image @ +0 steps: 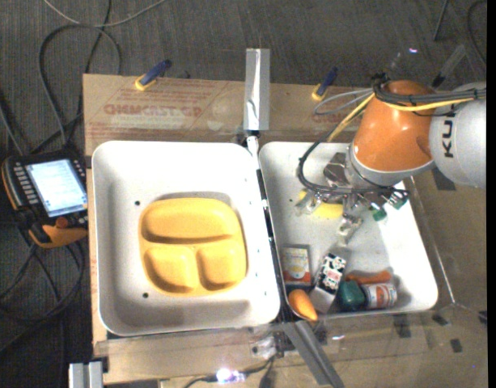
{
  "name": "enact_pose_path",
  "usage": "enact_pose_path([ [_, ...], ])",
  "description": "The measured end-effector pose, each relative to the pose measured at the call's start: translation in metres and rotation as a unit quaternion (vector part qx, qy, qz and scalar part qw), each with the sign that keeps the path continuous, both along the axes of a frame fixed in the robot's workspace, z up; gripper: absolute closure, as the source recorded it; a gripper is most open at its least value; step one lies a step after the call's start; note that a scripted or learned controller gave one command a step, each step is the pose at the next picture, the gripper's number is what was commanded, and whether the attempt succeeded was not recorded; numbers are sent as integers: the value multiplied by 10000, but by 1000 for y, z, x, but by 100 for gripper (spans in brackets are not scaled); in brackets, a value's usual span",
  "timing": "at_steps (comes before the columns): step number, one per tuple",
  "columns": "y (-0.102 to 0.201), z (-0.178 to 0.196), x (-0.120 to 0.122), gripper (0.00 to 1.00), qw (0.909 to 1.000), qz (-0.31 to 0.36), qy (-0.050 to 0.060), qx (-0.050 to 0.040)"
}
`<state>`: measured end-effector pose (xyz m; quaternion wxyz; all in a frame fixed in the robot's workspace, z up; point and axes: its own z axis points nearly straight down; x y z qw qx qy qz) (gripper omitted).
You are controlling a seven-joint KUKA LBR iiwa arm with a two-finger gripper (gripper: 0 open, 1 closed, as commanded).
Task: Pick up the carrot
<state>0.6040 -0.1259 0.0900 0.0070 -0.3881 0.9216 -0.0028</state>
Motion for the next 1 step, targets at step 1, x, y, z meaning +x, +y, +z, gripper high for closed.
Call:
enact_pose_path([
  [1, -48, 22, -9, 0, 9751, -2217, 51, 25],
])
